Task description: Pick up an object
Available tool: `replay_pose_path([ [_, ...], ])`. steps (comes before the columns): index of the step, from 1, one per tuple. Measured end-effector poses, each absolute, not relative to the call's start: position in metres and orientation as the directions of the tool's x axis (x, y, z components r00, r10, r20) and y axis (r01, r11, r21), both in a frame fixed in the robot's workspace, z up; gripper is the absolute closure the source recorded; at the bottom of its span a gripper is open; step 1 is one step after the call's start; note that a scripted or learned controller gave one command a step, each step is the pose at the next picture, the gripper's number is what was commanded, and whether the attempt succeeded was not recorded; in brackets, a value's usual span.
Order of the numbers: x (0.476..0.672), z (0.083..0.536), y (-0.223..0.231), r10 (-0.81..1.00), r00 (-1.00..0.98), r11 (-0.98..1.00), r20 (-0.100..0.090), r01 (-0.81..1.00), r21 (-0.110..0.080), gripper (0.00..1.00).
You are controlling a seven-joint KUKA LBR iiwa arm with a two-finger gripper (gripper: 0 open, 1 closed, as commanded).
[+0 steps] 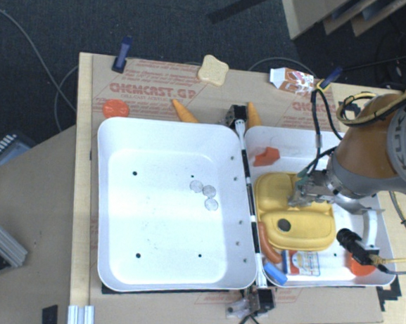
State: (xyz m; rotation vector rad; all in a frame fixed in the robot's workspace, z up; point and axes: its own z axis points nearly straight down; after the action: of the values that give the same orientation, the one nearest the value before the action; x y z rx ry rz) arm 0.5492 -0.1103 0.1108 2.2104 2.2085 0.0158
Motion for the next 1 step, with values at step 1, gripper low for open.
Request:
replay_pose_path([
  [1, 0.5489, 0.1104, -0.1103, 1.000, 0.001, -0.001, -0.005, 1.000, 0.018, 0.00],
])
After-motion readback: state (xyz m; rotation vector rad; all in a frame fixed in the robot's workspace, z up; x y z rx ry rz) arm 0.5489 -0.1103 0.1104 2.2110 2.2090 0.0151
